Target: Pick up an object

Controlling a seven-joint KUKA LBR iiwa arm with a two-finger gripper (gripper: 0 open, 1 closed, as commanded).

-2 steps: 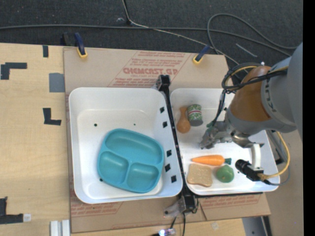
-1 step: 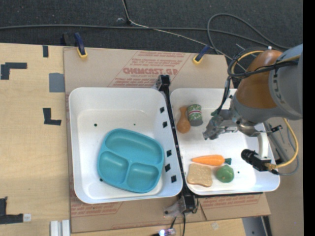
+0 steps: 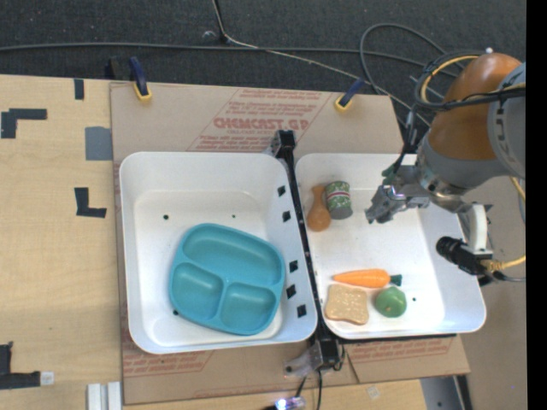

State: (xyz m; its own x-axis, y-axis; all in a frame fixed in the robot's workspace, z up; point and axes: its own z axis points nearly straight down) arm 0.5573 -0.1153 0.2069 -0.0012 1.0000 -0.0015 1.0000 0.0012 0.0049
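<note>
The grey two-finger gripper (image 3: 382, 209) hangs over the back half of the right-hand shallow white plastic bin (image 3: 444, 297); nothing lies between its fingers, and whether they are spread or closed cannot be told at this size. Nearest to it, just to its left, lies a small green-labelled metal can (image 3: 338, 199), touching a tan pear-shaped plastic piece (image 3: 318, 213) against the black divider (image 3: 294, 220). Below the gripper, toward the front of the same bin, an orange plastic carrot (image 3: 363, 278) lies crosswise. In front of that sit a round green plastic fruit (image 3: 391, 302) and, beside it, a tan slice of toy bread (image 3: 347, 304), both near the front wall. Farther off, well to the gripper's left, the left-hand shallow white bin (image 3: 141, 186) holds a blue three-compartment plastic tray (image 3: 226, 277). Both bins rest on a brown cardboard sheet (image 3: 248, 118).
</note>
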